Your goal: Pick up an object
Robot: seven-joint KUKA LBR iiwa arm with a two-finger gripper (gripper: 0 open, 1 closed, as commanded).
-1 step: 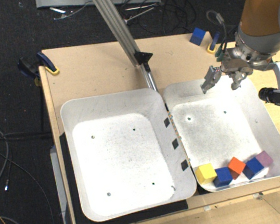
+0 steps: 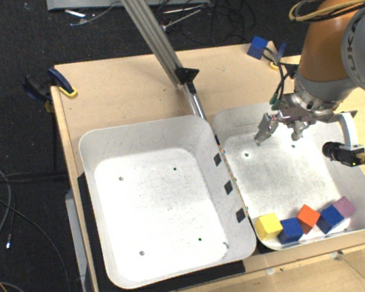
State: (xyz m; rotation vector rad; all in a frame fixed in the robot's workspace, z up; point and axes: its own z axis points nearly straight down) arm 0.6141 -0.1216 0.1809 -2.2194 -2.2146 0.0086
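Observation:
Several small blocks lie in a row along the near wall of the right bin (image 2: 353, 180): a yellow block (image 2: 268, 224), a blue block (image 2: 290, 229), an orange block (image 2: 308, 216), a second blue block (image 2: 330, 219) and a pale purple block (image 2: 344, 207). My gripper (image 2: 278, 129) hangs over the far part of that bin, well away from the blocks. Its two fingers are spread apart, with nothing between them.
The left bin (image 2: 100, 189) sits beside the right one. A slanted metal pole (image 2: 154, 33) reaches down to the far edge between the bins. A blue clamp (image 2: 258, 46) sits at the bench's far right, another (image 2: 59, 82) at its far left.

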